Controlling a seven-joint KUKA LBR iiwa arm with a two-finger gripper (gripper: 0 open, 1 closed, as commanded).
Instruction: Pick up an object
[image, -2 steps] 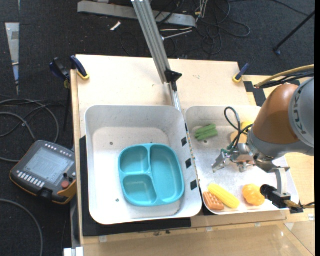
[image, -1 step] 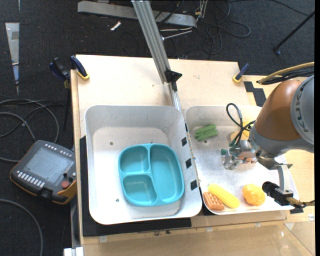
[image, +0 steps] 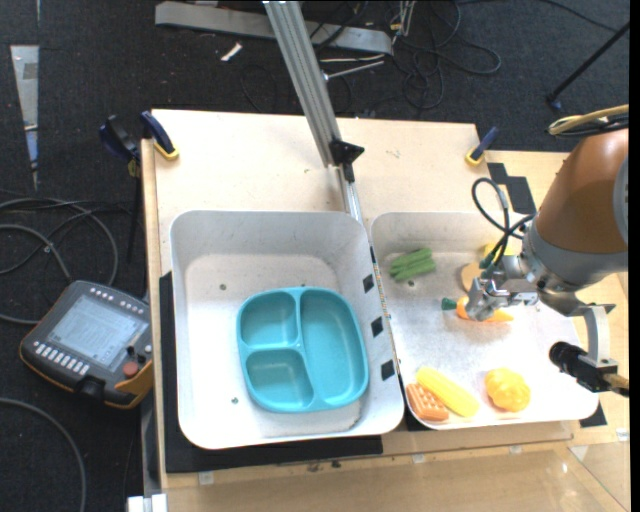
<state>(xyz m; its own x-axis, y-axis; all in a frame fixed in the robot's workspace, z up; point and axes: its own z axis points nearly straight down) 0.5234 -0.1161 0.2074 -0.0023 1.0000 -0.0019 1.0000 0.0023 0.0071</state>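
Bench (image: 250, 160) bins (image: 200, 260) carry no readable writing.

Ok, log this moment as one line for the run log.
arm: over right bin | gripper: down at orange item | grasp: unclear | left bin: blue tray

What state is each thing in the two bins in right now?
Teal three-compartment plastic plate: flat in left bin, nothing on it.
Green bean-like toy: lying loose, right bin.
Yellow corn-shaped toy: lying beside waffle.
Orange waffle toy: flat.
Yellow lumpy toy: resting alone.
Gripper: low over an orange piece.
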